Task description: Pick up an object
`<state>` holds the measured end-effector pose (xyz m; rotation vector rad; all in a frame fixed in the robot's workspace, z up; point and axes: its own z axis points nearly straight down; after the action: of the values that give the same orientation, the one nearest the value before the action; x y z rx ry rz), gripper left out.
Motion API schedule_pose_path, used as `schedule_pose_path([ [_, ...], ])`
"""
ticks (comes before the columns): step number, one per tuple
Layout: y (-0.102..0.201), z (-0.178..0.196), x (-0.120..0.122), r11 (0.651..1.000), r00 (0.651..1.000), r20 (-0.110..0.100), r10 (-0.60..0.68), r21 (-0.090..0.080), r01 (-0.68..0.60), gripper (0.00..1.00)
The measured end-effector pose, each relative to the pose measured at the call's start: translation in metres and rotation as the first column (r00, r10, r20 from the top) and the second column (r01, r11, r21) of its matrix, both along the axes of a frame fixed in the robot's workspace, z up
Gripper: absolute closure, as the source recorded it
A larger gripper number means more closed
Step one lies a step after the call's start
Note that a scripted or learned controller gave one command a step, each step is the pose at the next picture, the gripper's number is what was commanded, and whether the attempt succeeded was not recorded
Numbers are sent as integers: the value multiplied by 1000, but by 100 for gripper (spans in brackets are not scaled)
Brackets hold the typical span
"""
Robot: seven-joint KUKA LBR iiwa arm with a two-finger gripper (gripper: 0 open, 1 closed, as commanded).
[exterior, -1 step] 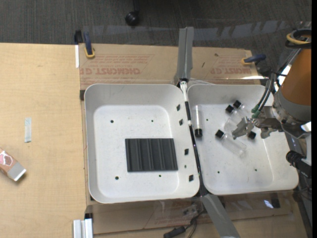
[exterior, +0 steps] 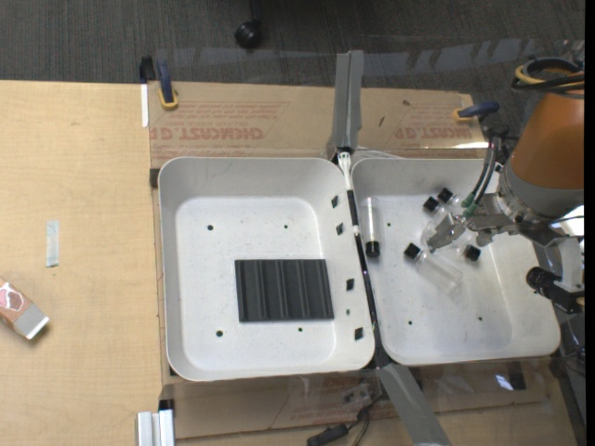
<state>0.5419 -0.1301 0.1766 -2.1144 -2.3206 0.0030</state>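
Tool (exterior: 444,238), its finger state unreadable, hangs over the right bin (exterior: 521,337); the dark ridged block (exterior: 284,289) lies in the left bin (exterior: 186,249) on the bench (exterior: 74,175).

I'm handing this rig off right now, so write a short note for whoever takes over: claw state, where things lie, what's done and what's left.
Claw: low over the right bin, near its upper middle; whether it is open or shut cannot be told, and no object is seen in it.
Right bin: several small clear pieces with black caps, one tube along the left wall, others scattered around the claw.
Left bin: a dark ribbed rectangular block lying flat near the middle.
Done: arm brought down to the small pieces.
Left: a confirmed grasp and lift; nothing is visibly picked up yet.
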Motion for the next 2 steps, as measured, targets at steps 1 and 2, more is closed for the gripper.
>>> schedule_pose_path([
  [1,-55,-85,46,999,999,2,36,-1,-36,0],
  [2,-56,-77,45,999,999,2,32,0,-32,100],
])
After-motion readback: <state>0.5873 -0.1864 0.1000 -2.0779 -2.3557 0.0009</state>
